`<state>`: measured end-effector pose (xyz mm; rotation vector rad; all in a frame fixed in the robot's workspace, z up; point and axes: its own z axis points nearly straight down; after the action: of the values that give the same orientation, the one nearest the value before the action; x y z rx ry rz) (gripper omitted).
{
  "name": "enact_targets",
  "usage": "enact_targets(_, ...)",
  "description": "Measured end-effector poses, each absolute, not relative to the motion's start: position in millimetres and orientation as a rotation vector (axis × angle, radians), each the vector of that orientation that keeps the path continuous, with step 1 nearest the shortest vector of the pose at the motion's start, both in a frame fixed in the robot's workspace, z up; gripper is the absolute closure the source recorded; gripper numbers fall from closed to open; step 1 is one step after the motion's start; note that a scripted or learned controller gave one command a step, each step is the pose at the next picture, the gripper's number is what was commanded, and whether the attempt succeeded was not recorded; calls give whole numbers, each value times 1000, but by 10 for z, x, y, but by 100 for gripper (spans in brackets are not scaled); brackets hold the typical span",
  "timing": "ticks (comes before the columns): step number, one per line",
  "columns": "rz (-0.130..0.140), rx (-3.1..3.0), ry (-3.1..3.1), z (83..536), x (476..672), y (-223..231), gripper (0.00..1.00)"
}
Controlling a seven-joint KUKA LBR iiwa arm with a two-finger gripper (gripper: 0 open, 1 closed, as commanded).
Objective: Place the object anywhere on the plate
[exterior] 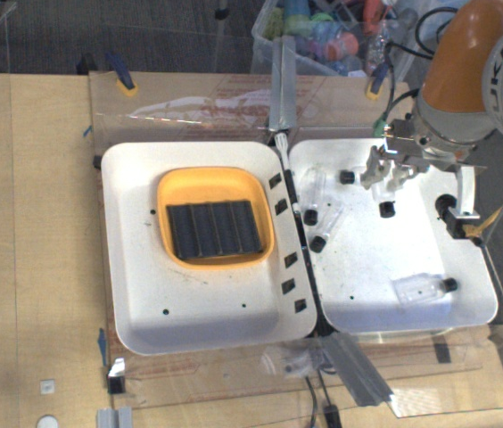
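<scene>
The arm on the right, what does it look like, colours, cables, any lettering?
The arm has a rounded orange band with grey casing beside it, and part of dark lettering shows on the grey at the frame's edge. Black cables loop near the wrist. Below sits a pale metallic gripper with small black parts and a green spot on its mount.

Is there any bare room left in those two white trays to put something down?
Left bin: a bare strip along its front, below the orange plate, whose middle holds a dark ridged block. Right bin: crowded toward the back with clear bottles and the gripper; its centre is open.
</scene>
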<state>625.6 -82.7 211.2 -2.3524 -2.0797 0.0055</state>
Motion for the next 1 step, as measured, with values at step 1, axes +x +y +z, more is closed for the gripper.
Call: enact_targets(1,1,-2067,-2369,2058,6674,-821,100)
